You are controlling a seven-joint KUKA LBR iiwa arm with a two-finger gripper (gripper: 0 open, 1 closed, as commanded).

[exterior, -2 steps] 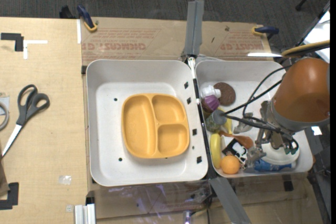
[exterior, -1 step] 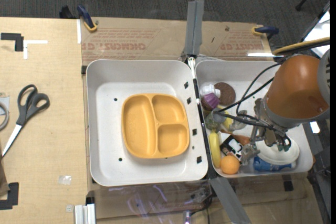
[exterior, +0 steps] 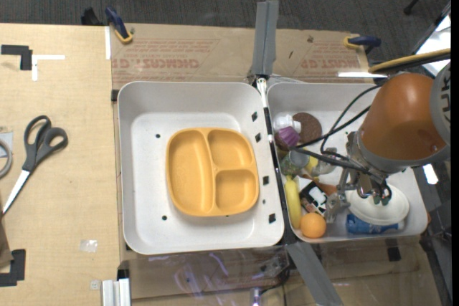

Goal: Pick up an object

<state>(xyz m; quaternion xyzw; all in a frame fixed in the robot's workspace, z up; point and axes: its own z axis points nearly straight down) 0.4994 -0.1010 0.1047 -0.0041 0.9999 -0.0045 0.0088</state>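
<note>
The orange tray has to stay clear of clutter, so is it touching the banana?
Apart. The camera view shows the orange tray in the left bin and the banana beyond the bin walls, in the right bin.

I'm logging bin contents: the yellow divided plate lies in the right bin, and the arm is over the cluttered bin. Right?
Not quite. The camera view shows the yellow divided plate in the left bin, not the right one. The arm is indeed over the cluttered right bin.
</note>
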